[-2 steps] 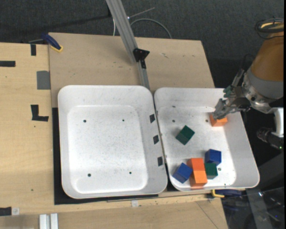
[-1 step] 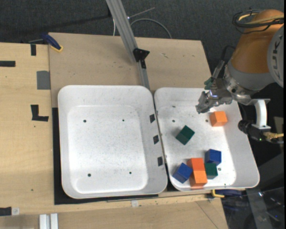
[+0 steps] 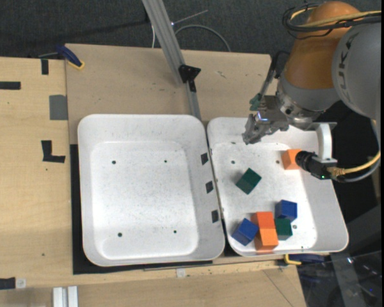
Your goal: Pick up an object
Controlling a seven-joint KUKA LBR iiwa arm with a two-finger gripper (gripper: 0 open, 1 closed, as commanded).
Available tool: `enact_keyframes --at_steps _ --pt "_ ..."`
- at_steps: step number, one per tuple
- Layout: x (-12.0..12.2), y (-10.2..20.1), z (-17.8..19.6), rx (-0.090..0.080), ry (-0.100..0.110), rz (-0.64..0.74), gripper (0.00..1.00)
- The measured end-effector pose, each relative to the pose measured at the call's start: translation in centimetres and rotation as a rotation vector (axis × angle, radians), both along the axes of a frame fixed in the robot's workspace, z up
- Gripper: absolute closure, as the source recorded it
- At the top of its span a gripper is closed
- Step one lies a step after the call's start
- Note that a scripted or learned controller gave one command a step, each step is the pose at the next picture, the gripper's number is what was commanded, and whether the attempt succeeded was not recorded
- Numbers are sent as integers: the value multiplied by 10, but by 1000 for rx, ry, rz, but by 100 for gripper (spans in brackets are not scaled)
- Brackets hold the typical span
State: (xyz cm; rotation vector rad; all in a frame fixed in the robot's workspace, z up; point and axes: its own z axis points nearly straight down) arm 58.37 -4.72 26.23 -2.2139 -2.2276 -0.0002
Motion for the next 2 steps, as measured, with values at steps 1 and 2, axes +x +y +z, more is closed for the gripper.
enact_keyframes --at_steps 1,2 --pt "9 59 -16 0 2 1 100" --pt "16 117 -26 0 2 1 100"
